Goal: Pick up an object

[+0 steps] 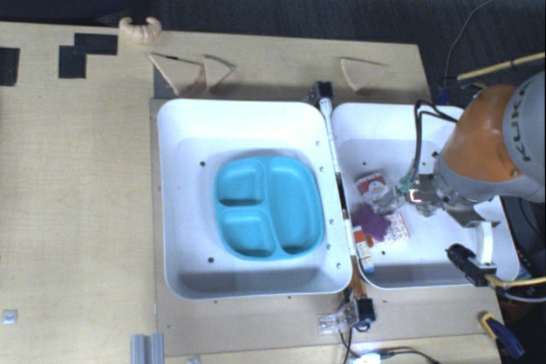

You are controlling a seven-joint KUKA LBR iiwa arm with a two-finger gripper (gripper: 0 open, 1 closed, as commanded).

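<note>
In the right bin point(426, 277), a small heap of objects was seen near the left wall. Nearest lay a narrow item with red and blue parts point(364, 253), close against the divider. Just beyond it, a purple object point(373, 222) was placed, with a pink patterned packet point(397, 227) touching it on the right. A little farther, a red-and-white packet point(369, 182) was lying. The gripper point(388, 197) was lowered over this heap, between the purple object and the red-and-white packet; whether it was open or closed could not be told, and nothing was clearly seen to be held. In the left bin point(179, 183), a blue divided tray point(269, 205) was resting.
</note>
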